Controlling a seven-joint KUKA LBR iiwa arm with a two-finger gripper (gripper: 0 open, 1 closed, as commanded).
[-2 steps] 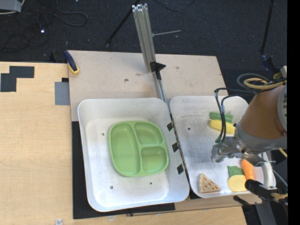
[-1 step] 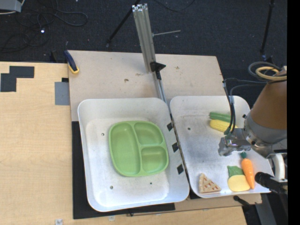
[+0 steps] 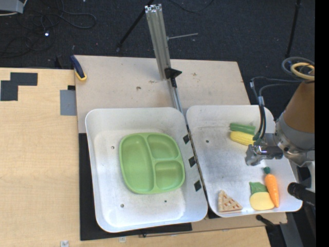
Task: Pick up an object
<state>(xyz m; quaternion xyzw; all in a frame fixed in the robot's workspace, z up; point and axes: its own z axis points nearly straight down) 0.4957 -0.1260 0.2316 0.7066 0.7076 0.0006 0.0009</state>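
Camera view from above has my gripper [image 3: 255, 155] hanging over the right bin [image 3: 216, 118], near its right side, and I cannot tell from this angle whether it is released or clenched; nothing visibly sits in it. Closest to me is the toy corn cob [image 3: 242, 136], yellow with a green husk end, lying on the bin floor just up and to the left of my gripper, close beside it but apart. I judge it to be light, hard plastic, smooth and somewhat slippery, rounded so it may roll if nudged off centre; the best hold looks to be across the middle of the yellow body, squeezing its narrow width. Below my gripper, toward the bin's near right corner, lie a toy carrot [image 3: 272, 189], a yellow and green piece [image 3: 261, 197] touching it, and a triangular wedge [image 3: 228, 202] that looks like a slice of pizza or sandwich. These probably handle much the same, light and stiff, though the flat wedge would be harder to get under. The left bin [image 3: 97, 138] holds a green divided plate [image 3: 152, 162], well apart from me.
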